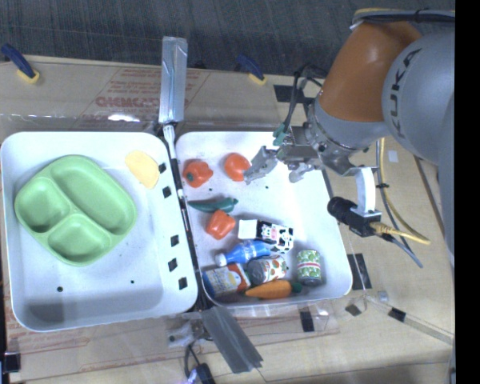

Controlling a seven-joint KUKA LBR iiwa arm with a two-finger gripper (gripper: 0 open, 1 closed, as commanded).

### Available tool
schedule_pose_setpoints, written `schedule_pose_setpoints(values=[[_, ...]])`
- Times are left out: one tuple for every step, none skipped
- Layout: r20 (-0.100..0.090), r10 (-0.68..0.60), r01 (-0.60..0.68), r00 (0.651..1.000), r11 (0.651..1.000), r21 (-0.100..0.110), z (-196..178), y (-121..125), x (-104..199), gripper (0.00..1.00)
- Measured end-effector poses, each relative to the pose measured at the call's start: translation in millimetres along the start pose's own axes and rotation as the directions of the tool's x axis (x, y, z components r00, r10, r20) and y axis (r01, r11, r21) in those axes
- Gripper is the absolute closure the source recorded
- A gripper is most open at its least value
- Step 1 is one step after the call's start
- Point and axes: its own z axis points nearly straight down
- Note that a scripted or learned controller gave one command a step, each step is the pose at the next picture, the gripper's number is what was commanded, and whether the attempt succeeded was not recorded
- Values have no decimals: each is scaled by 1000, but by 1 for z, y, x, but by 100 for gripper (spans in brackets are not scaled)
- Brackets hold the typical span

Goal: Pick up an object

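Here, over the far part of the right bin (336, 238): gripper (278, 166), hanging from the grey arm (416, 78) with its orange band. Fingers spread apart, one pointing left toward the orange ball (237, 166), the other (298, 171) nearer the bin's right wall. Nothing between them; bare white floor below the gap. Left fingertip just beside the ball, touching or not impossible to tell.

Left of the ball, near the divider: red tomato (197, 172) with a green top. Nearer the camera, a green pod (212, 205) lying flat, and just beside it a red pepper (220, 224). Right of the pepper, a cow carton (266, 233), white with black patches. Below that, packed together along the near wall: blue bottle (246, 254) on its side, small jar (223, 279), dark can (263, 270), green-labelled tin (308, 266), and a carrot (268, 290) lying across the front, touching the jar and the can.

In the left bin (32, 294): green divided plate (74, 208), set toward the left side, and a yellow piece (142, 167) by the far right corner, apart from the plate.

All of these down on the bin floors, none lifted.
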Motion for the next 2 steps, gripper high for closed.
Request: schedule_pose_setpoints(values=[[1, 88, -88, 996, 996, -7, -107, 15, -34, 0], [0, -8, 8, 1000, 1000, 4, 25, 35, -1, 0]])
